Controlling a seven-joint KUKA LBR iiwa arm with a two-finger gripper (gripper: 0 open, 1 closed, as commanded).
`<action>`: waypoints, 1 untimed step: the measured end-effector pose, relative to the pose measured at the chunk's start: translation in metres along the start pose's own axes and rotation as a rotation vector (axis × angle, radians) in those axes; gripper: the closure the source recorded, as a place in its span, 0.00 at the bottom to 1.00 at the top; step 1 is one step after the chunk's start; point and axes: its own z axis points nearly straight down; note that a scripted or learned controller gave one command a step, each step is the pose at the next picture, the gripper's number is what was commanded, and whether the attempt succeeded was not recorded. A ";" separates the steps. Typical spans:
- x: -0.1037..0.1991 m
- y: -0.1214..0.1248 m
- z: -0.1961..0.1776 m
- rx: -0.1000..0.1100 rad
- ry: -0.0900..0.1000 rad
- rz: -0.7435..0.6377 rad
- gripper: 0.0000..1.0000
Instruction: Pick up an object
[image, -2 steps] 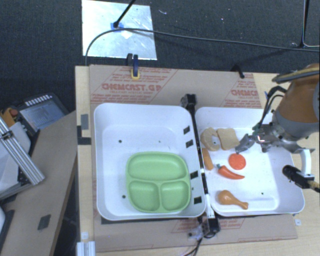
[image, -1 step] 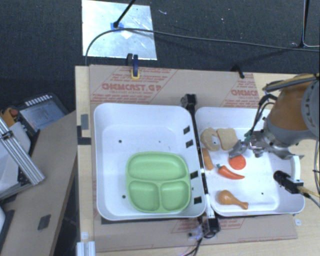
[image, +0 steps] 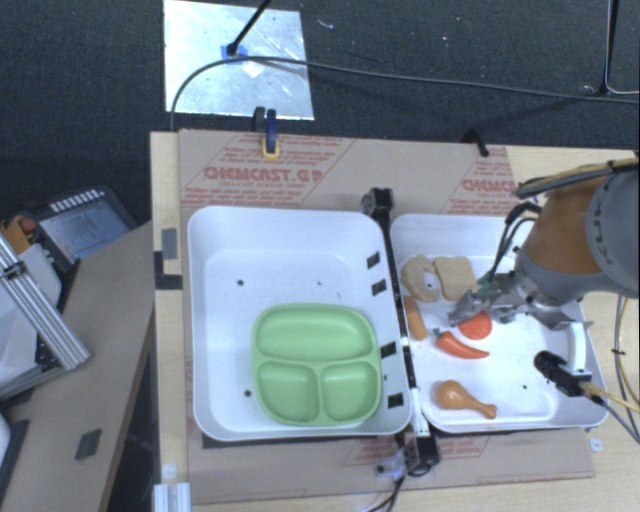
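Note:
My gripper (image: 468, 310) is low in the right bin (image: 520, 400), reaching in from the right. Right beneath and touching its tip lies a round red toy (image: 478, 327). Just below that is a red-orange pepper (image: 462, 346). To the left of the gripper sit two tan bread-like pieces (image: 420, 277) (image: 454, 274), and a thin orange carrot (image: 414, 318) lies along the bin's left wall. A tan drumstick (image: 462, 398) rests near the front edge.
The left bin (image: 230, 260) holds a green divided plate (image: 315, 362) toward its front. A black divider with clips (image: 390, 290) runs between the bins. Cardboard lies under both bins, and grey equipment (image: 60, 270) stands at far left.

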 end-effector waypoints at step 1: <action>-0.001 0.001 -0.013 -0.005 -0.001 -0.001 1.00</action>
